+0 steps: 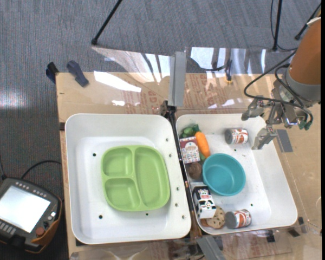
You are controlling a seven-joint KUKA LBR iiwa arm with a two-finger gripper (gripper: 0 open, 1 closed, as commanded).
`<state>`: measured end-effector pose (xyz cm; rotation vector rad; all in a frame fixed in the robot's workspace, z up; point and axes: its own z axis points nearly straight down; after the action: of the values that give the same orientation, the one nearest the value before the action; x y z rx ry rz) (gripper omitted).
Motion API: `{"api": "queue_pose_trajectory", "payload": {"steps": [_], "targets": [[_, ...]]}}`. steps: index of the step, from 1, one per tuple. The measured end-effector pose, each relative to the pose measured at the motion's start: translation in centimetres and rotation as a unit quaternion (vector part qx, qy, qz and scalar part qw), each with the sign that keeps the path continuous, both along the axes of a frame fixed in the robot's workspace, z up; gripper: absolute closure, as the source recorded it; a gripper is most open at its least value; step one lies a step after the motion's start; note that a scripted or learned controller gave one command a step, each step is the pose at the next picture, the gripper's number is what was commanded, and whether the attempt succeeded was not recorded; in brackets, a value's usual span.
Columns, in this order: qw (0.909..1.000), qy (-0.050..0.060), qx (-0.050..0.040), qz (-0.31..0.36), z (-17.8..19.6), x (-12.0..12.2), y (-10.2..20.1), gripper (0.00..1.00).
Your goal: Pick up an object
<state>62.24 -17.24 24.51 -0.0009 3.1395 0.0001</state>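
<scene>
Claw (264,124) is seen spread with nothing between its fingers, hung over the right bin's (276,172) far right corner, with a small can (238,136) lying just to its left and a teal bowl (223,174) set nearer, below-left.

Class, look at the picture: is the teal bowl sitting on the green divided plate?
No. The teal bowl sits in the right bin, while the green divided plate lies in the left bin.
</scene>
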Motion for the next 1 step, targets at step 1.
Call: {"api": "queue_pose_trajectory", "payload": {"steps": [1], "targets": [[0.9974, -0.002, 0.0000, -0.071, -12.02, 2.14, -3.11, 0.00]]}}
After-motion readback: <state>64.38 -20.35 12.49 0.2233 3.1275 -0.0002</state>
